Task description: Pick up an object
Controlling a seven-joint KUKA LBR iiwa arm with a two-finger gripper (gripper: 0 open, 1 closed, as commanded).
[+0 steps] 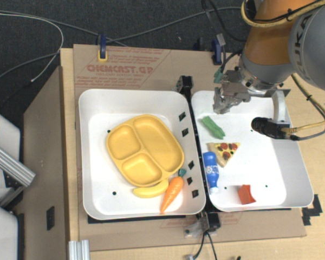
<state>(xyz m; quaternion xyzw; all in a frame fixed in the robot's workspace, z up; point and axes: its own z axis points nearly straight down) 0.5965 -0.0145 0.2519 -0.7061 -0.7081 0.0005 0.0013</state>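
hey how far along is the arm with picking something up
Nothing looks picked up yet. The gripper is over the back of the right bin, just beyond the green piece, with nothing seen between its fingers. The pizza slice, blue bottle and red block lie on that bin's floor. Still left: descend, close on one item and lift.

Robotics lab, test cell. Grey-and-orange industrial arm hangs over two white bins sitting on a cardboard sheet clamped down with blue clamps. Loose cables run across dark carpet. Bins hold plastic toy food, not real groceries. Aluminium extrusion at the left edge.
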